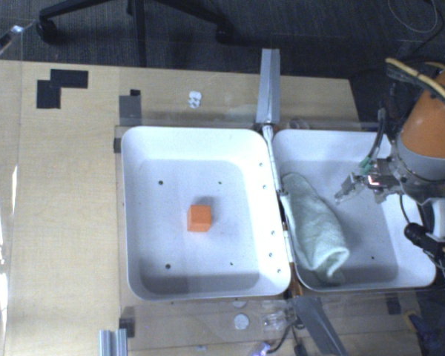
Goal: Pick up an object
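A small orange cube (199, 218) lies near the middle of the left bin (144, 169). A rolled pale towel (317, 228) lies in the right bin (371, 150), along its left wall, running from the middle toward the front. My gripper (346, 188) hangs over the right bin just right of the towel's upper end, pointing left toward it. Nothing shows held in the gripper. The arm's orange band (430, 117) is at the right edge.
A grey metal divider post (268, 87) stands behind the seam between the bins. Black cables (423, 236) hang by the arm at the right. Black tape marks (59, 86) sit on the wooden bench at the back left.
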Robot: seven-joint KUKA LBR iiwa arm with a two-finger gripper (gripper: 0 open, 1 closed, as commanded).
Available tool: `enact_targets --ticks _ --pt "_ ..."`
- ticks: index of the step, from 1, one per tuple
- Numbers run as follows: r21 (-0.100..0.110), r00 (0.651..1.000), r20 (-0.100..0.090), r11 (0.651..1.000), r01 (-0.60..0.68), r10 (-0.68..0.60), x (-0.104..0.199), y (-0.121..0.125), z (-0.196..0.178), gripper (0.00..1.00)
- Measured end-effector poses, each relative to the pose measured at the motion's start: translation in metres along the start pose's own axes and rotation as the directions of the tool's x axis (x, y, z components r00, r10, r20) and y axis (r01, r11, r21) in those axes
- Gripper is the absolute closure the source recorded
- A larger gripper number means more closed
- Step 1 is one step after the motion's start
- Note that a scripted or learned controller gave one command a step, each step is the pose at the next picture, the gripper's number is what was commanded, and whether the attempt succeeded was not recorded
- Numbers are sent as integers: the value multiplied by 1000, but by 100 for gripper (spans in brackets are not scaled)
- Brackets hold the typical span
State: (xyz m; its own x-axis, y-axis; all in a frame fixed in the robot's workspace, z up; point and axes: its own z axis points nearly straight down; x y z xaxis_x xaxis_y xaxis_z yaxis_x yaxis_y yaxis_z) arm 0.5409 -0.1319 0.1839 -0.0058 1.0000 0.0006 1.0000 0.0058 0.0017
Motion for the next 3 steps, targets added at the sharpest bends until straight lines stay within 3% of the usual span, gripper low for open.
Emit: enact_targets --ticks 1,2,3 --pt "-15 993 4 993 117 -117 0 28 93 0" --pt "-21 993 4 993 118 -118 1 30 81 100" --pt "-4 940 2 940 341 -341 44 51 -20 100"
